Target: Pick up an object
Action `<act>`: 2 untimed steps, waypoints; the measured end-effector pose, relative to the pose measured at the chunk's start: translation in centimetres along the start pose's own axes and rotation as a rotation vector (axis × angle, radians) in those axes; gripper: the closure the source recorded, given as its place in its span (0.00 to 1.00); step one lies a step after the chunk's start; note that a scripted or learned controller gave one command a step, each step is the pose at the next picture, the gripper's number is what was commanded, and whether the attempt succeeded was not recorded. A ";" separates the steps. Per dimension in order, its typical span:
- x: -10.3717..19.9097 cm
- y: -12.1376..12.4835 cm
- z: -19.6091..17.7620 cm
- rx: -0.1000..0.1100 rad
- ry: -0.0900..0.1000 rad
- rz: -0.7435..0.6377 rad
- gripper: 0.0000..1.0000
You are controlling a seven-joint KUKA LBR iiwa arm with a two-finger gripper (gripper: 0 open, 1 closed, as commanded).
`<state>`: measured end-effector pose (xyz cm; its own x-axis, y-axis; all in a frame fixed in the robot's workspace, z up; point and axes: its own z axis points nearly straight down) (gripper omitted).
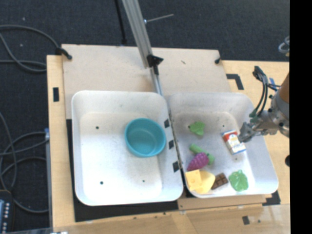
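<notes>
Small carton [234,142], white with a red top, lying in the right bin [263,152] near its right wall. Gripper [245,133] just beside the carton's upper right; finger opening cannot be told. Left bin [87,130] bearing a blue bowl [145,137].

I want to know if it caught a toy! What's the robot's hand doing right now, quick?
Gripper: at the right bin, right beside the small red and white carton. Whether it is open, closed or holding the carton cannot be told.
</notes>
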<state>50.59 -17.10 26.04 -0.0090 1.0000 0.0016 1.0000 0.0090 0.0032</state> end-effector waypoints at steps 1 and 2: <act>4.3 0.5 0.4 0.002 -0.001 0.002 1.00; 9.1 0.7 -0.3 0.001 0.001 0.000 1.00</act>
<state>51.23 -7.95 26.38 -0.0089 1.0000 0.0021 1.0000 0.0089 0.0021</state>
